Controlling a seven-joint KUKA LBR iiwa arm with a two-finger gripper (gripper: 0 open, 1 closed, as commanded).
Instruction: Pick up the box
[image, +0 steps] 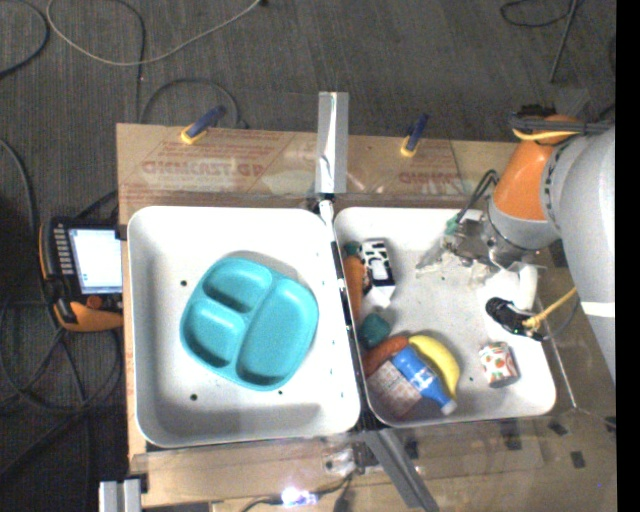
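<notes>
1. Gripper (447, 250) hovers over the right bin's (545, 400) upper area; whether it is open or closed cannot be told.
2. Small printed box (498, 363) sits tilted near that bin's right wall, well apart from the gripper.
3. Yellow banana (440, 360) curves over a blue bottle (422, 380).
4. Glossy teal divided tray (250, 320) lies in the left bin (150, 400).

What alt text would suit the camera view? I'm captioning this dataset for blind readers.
A grey arm with an orange band reaches from the right, its gripper above the right bin, which holds a small box, a banana, a blue bottle and other items. The left bin holds a teal divided tray.
</notes>
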